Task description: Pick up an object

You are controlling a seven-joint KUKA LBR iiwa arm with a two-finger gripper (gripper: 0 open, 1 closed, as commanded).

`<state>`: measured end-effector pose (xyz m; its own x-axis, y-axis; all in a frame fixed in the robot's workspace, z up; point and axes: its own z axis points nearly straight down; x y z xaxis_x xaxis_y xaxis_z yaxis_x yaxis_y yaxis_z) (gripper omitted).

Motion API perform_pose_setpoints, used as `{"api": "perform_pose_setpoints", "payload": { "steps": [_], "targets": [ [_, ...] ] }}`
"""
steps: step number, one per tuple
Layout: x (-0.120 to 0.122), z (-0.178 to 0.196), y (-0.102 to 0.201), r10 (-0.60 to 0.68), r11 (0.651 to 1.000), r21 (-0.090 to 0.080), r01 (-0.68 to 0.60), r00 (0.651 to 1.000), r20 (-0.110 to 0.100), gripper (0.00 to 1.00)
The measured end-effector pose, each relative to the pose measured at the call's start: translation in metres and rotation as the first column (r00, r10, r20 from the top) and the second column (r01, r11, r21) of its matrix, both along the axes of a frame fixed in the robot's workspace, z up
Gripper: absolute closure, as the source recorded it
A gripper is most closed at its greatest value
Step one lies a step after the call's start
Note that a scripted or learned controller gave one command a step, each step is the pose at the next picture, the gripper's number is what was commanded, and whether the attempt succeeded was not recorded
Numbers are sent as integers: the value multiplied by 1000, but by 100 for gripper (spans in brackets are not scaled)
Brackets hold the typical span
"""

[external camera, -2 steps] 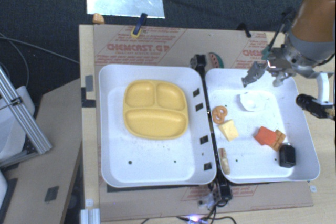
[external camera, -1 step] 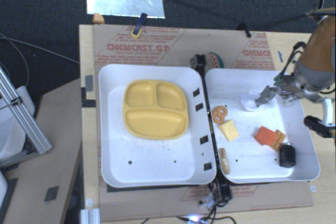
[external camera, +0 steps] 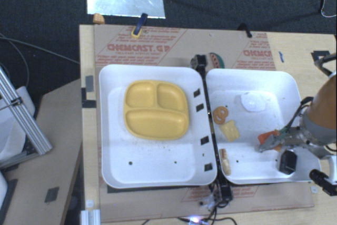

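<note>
Two white bins sit side by side on a cardboard-covered bench (external camera: pixel 174 45), the right bin (external camera: pixel 247 166) holding the gripper (external camera: pixel 269 142), fingers clenched on an orange object (external camera: pixel 265 137), the left bin (external camera: pixel 152 166) a yellow divided plate (external camera: pixel 156 109), dark carpet (external camera: pixel 42 2) beyond.

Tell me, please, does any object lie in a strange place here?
Yes. A pale stick-like piece lies against the right bin's left wall by the divider, apart from the orange ring and the yellow block.
</note>
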<state>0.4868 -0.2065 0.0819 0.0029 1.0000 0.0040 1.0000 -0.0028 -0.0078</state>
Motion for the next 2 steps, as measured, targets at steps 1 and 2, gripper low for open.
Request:
{"api": "perform_pose_setpoints", "payload": {
  "steps": [1, 2],
  "targets": [
    [64, 4, 1, 9, 1000, -7, -9, 1000, 15, 0],
    [151, 28, 1, 11, 1000, -8, -11, 1000, 20, 0]
  ]
}}
